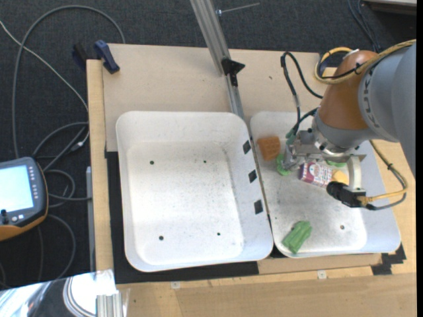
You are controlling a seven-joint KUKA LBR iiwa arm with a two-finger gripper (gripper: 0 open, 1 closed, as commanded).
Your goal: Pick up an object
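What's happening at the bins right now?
The grey arm's gripper is down in the right white bin, over a cluster of a purple-and-white packet, a small green piece and an orange-brown block. A green ridged object lies apart near the front edge. Nothing is visibly held yet.

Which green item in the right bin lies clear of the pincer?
The green block near the bin's front edge; the other green piece sits under the arm beside the pincer.

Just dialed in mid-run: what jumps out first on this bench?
The grey arm with its orange band reaches in from the right, its claw low over the right bin among a tan block and a purple packet. A green object lies near that bin's front edge.
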